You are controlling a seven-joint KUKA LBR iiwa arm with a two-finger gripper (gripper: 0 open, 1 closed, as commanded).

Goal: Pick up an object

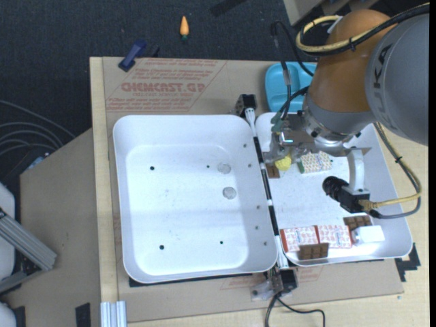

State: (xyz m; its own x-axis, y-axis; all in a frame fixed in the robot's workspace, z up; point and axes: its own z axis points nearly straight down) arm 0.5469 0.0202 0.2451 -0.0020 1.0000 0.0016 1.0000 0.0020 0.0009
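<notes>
Claw (283, 157) hangs just above yellow object (283, 163).

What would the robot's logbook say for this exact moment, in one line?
arm: over right bin | gripper: low, near yellow item | grasp: unconfirmed | left bin: untouched

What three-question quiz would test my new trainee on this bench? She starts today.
1. True or false: the left bin holds red-and-white packets.
2. Which bin is the arm above? A left, B right.
3. Fill in: the small yellow object lies near the right bin's ____ edge.

Key: 1 false, the red-and-white packets lie in the right bin; 2 B; 3 left.
</notes>
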